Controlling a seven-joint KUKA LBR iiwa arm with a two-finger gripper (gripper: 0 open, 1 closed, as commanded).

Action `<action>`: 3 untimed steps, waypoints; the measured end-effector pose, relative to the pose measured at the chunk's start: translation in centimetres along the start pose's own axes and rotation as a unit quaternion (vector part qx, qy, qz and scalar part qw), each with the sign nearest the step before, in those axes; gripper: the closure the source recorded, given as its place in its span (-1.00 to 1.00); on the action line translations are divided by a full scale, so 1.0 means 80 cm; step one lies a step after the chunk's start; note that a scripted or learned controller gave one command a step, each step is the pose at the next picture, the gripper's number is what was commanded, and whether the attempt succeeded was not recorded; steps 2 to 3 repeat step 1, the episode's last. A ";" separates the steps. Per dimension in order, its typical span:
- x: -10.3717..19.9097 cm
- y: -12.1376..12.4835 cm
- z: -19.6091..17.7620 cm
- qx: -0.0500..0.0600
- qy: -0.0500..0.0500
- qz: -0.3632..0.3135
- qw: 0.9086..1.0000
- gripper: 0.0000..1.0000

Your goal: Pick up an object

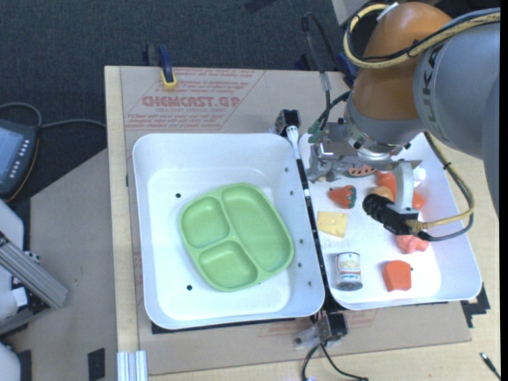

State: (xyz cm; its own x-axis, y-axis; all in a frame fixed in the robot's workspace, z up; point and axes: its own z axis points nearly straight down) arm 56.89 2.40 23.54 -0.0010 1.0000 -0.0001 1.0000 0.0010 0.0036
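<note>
Camera view: we see the arm (413,70) low over the right bin (456,280), which holds the cheese wedge (332,224), small can (348,270) and orange block (397,275); the green tray (234,235) sits in the left bin (151,213). Whether the jaws are apart or together, we cannot tell. We judge it best to centre on one well-separated piece, such as the cheese wedge, before descending.
</note>
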 end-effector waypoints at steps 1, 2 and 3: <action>0.001 -0.005 0.005 0.003 0.000 0.001 1.000 1.00; 0.001 -0.005 0.005 0.003 0.000 0.001 1.000 1.00; 0.001 -0.005 0.005 0.003 0.000 0.001 1.000 1.00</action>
